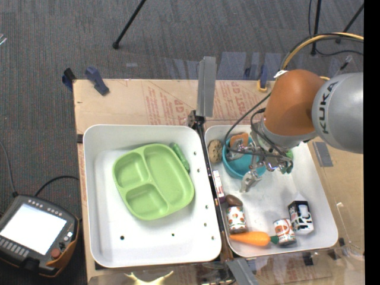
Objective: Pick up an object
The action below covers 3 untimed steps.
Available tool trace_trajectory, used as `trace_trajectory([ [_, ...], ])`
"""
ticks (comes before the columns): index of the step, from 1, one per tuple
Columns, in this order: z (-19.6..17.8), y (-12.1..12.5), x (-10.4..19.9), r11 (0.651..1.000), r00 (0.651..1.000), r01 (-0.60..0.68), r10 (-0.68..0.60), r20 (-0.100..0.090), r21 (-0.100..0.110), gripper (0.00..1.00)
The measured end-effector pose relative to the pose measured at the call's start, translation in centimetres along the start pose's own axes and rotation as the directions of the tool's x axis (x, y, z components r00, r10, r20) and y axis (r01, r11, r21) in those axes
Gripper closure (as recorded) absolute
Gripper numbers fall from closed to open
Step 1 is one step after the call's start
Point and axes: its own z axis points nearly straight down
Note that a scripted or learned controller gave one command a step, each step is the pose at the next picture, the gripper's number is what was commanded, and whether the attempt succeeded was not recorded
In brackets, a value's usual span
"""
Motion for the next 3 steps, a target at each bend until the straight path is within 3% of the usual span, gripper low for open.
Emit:
trace_trajectory([
  [1,0.06,0.07,-1.33,1.000,1.000,0.015,-0.015,-0.019,-0.002,0.00],
  [2,0.09,0.67,-1.57,0.998,0.998,-0.066,0.066,-0.020,-0.001,0.00],
  [3,-0.46,0.89,-0.97,0.998,0.997,-0.066,0.065,-0.050,-0.009,1.00],
])
